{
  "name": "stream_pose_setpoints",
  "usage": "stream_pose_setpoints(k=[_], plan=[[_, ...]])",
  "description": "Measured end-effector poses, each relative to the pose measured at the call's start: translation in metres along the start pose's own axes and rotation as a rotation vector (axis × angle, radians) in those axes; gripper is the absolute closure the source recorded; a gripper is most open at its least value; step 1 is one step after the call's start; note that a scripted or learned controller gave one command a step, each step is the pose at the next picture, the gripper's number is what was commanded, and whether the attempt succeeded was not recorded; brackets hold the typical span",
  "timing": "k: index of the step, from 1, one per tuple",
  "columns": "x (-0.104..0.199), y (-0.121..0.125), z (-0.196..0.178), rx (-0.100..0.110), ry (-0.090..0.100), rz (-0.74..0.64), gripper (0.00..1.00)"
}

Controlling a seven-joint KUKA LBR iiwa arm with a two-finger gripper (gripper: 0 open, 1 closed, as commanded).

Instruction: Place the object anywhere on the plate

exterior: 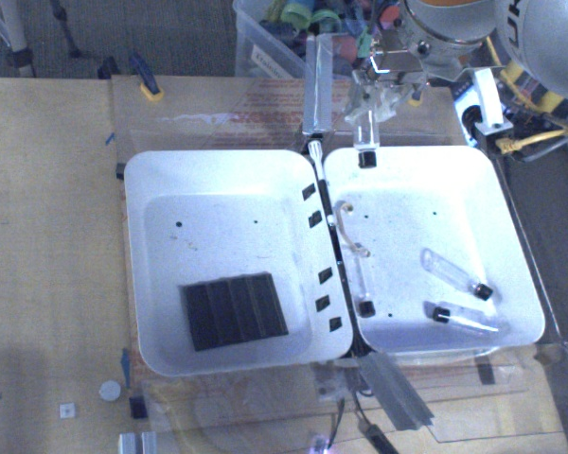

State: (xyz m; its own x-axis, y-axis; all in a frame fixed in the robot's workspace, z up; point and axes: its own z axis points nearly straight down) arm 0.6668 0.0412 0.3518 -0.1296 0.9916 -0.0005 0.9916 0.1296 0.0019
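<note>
Dark ribbed plate [235,311] lies in the left bin [142,253]. Clear tubes [454,272] — light, slick, likely brittle — rest in the right bin [511,244]; grip mid-barrel. Claw [365,130] hovers above — grip state unclear.

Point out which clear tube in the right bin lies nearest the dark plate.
The tube along the right bin's left wall, beside the divider; the other two lie farther right, away from the dark plate.

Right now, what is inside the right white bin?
The right white bin holds clear plastic tubes with black caps: two near its right side, another along the left wall. The gripper hangs above its far rim.
</note>
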Motion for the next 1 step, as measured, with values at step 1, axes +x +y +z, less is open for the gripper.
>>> stream_pose_setpoints(k=[1], plan=[[-0.0137, -0.0364, 0.0443, 0.004, 0.001, -0.234, 1.00]])
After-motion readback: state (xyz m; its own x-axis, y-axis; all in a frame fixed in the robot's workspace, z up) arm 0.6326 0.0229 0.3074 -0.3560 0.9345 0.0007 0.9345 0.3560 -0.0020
